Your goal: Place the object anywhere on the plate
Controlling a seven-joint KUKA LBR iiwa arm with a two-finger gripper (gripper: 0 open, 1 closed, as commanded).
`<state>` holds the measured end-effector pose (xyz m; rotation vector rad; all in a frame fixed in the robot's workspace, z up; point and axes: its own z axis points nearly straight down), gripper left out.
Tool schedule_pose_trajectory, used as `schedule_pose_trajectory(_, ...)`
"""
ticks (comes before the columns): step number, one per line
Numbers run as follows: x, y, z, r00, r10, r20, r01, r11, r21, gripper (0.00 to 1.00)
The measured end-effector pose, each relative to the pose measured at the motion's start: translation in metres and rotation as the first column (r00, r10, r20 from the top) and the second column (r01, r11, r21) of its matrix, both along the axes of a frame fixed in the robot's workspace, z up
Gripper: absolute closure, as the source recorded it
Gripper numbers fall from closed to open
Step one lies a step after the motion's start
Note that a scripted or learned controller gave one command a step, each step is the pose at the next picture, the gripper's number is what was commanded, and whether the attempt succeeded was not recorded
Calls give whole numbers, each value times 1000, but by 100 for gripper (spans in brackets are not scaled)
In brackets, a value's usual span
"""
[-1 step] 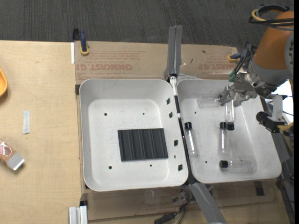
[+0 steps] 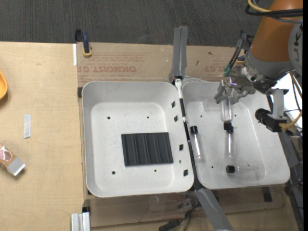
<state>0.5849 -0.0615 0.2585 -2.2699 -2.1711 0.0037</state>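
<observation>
Left bin [image 2: 96, 129] holding a dark ridged plate [image 2: 146, 148], right bin [image 2: 269, 172] holding clear tubes [image 2: 228, 143], claw [image 2: 226, 110] over its far edge, grip unclear

grey arm [image 2: 284, 57], orange band [image 2: 276, 28], yellow and black cables [image 2: 262, 1].

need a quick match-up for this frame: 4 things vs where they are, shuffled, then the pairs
Things:
1. dark ribbed plate
2. claw
3. clear tube with black cap
4. blue clamp

Places:
A. far left edge of the cardboard
B. over the right bin's far part
C. middle of the left bin
D. left edge of the right bin

Pairs: 1-C, 2-B, 3-D, 4-A
</observation>
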Motion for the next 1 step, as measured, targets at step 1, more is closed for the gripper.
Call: schedule_pose_trajectory(1, -57, 75, 57, 997, 81, 0, -81, 997, 0, 100)
